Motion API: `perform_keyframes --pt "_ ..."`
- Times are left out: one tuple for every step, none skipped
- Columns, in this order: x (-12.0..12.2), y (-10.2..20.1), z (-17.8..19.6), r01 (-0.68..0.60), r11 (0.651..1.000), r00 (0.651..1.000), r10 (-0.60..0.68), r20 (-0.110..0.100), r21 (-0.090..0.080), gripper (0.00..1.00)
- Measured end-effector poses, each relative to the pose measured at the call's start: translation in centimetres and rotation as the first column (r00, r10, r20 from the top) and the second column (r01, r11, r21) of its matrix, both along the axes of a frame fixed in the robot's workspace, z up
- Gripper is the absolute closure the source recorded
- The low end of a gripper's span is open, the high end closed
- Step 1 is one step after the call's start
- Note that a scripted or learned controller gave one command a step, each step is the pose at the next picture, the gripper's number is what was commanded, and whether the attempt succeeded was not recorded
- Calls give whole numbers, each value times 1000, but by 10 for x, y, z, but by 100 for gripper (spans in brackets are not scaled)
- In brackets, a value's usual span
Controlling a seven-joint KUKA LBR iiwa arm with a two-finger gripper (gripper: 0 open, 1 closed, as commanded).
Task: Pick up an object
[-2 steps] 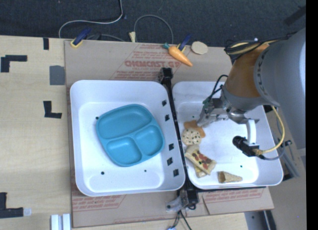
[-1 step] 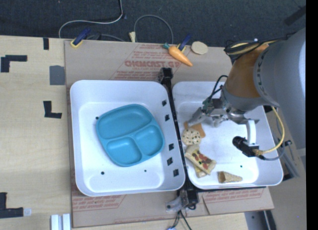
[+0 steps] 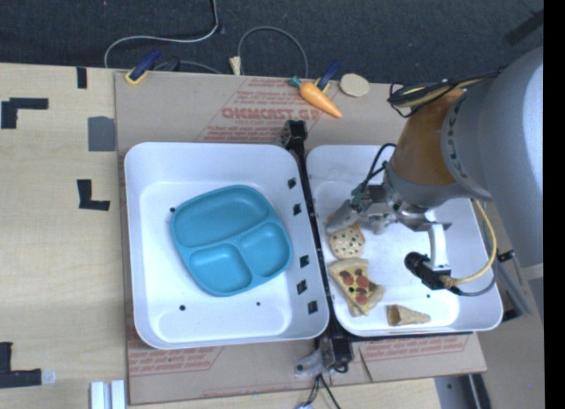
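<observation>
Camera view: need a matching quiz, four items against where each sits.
Items:
1. blue divided plate
2. toy carrot
3. pizza slice
4. round cookie

Places:
A. on the cardboard beyond the bins
B. right bin, nearer the front edge, just below the cookie
C. left bin
D. right bin, right under the gripper

Pairs: 1-C, 2-A, 3-B, 4-D

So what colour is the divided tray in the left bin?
Light blue; the divided tray shows clearly in the camera view.
</observation>
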State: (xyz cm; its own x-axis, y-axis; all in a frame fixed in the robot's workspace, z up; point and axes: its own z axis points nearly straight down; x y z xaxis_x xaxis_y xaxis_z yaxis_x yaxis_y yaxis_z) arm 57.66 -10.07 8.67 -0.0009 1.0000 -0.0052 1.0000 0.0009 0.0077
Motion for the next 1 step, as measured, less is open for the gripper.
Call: perform_keyframes --pt "1 -1 11 1 1000 1000 -1 0 0 100"
